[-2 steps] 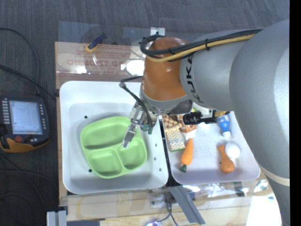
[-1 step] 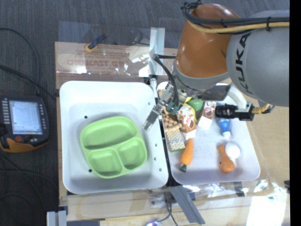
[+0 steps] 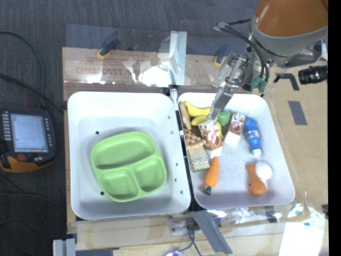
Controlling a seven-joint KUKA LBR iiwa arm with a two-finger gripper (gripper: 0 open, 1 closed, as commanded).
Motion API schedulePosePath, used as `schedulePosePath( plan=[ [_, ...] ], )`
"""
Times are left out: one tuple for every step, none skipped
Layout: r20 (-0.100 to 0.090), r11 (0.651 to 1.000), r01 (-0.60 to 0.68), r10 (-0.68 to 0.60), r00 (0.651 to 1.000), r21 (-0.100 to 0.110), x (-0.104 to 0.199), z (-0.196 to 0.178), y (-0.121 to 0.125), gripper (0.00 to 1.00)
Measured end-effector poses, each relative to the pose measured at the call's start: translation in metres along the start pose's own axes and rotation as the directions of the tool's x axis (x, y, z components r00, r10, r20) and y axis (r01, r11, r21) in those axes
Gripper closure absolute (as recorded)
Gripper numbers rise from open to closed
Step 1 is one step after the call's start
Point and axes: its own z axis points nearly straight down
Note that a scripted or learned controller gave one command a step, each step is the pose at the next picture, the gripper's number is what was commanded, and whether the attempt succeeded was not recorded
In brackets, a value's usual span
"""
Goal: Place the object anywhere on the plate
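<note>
A green plate with three compartments lies in the left bin. My gripper reaches down into the back of the right bin. Its tip sits between a yellow banana and a small green item, just above a little carton with a brown and red label. Nothing can be seen held in it. The arm's orange band is at the top right.
Several other items lie in the right bin: a white box, a blue bottle, a carrot, a cracker pack and a drumstick. A handheld control unit lies left of the bins.
</note>
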Motion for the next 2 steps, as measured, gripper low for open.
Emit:
schedulePosePath(
  plan=[
    [-0.014,0.994,-0.113,0.113,0.994,0.007,0.058,0.12,0.079,0.0],
    [-0.005,0.968,-0.251,0.251,0.968,0.001,0.097,0.074,0.039,0.0]
  ],
)
